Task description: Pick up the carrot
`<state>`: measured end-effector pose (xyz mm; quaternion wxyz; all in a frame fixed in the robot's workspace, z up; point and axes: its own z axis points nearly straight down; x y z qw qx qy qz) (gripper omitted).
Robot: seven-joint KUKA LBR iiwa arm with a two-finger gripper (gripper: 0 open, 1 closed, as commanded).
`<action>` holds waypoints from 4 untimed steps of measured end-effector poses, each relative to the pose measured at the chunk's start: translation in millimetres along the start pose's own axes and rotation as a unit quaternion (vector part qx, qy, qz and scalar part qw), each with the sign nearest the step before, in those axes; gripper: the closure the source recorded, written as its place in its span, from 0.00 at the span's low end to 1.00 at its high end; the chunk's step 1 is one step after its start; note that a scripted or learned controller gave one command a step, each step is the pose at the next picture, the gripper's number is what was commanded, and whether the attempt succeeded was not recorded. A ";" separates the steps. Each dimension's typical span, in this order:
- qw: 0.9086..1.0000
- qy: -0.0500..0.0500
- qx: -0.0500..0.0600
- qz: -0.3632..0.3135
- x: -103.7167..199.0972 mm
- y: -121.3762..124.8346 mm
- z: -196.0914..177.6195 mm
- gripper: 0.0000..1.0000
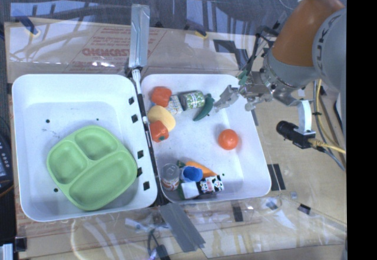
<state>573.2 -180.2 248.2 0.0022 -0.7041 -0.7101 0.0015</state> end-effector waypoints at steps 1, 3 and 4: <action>0.984 0.001 0.000 -0.178 21.5 -84.3 76.8 0.00; 0.962 0.000 -0.002 -0.273 40.3 -88.9 147.6 1.00; 0.984 -0.001 -0.003 -0.180 74.9 -94.8 40.4 1.00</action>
